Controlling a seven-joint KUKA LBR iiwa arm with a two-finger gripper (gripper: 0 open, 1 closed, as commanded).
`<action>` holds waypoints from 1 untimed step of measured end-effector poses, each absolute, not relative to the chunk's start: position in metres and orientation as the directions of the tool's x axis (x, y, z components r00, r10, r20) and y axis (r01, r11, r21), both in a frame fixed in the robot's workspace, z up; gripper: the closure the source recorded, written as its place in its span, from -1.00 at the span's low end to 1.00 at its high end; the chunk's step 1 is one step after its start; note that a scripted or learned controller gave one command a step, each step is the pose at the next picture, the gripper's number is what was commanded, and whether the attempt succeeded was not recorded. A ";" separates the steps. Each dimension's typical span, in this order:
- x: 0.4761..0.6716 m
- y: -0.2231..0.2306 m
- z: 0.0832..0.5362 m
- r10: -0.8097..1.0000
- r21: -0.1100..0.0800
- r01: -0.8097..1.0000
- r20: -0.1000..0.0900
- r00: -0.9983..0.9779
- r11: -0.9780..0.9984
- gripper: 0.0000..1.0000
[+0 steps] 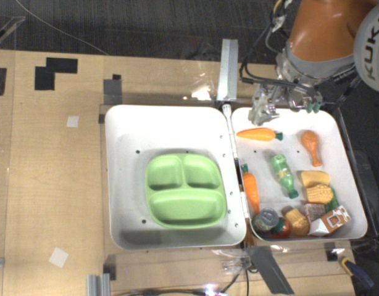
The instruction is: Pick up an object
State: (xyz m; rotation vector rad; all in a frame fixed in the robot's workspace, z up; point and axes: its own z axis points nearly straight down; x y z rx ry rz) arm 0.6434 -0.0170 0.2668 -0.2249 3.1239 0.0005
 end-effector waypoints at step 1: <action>0.646 -0.016 0.282 -0.146 -0.001 -0.146 -0.024 -0.989 0.989 1.00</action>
